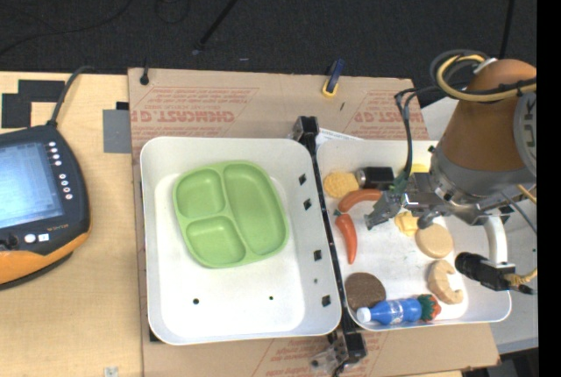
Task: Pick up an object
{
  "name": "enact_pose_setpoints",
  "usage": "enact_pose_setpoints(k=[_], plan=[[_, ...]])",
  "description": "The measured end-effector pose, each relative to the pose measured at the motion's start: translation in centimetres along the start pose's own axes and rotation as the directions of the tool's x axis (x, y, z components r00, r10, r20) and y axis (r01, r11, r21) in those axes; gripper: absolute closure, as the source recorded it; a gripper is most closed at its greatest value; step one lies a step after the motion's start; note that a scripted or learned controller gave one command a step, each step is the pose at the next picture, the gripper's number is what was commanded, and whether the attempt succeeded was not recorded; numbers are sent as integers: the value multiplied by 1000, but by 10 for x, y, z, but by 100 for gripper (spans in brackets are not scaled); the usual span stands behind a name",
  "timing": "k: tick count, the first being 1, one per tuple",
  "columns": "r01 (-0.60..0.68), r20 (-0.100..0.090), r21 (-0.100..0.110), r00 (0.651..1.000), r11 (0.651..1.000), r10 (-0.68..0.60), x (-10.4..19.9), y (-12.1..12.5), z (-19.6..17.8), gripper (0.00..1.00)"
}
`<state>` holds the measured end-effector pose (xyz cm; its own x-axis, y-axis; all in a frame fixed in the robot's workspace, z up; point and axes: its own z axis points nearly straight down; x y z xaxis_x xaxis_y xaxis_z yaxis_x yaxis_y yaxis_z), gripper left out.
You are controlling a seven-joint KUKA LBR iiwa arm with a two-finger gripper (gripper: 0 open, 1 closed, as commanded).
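My gripper (384,210) hangs low over the middle of the right bin (491,310), open, with nothing visibly between its fingers. An orange-red sausage (358,199) lies just to its left, its right end close to the fingers. A red chili pepper (348,238) lies below the sausage. A yellow piece (406,224) sits right of the gripper, partly under the wrist. Also in this bin are a yellow round item (339,183), a small black object (378,176), a tan disc (434,240), a bitten bread ring (445,282), a brown cookie (364,288) and a blue bottle (394,311).
The left bin (166,296) holds a green divided plate (230,213). A tablet-like controller (35,195) lies on the bench at far left. The black divider (323,231) separates the two bins. The arm's grey and orange body (486,134) overhangs the right bin's upper right.
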<state>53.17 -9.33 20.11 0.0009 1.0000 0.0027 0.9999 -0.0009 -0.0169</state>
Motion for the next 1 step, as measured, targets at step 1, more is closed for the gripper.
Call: enact_pose_setpoints(k=[1], plan=[[2, 1, -12, 1000, 1000, -2, 0, 3, -6, 0]])
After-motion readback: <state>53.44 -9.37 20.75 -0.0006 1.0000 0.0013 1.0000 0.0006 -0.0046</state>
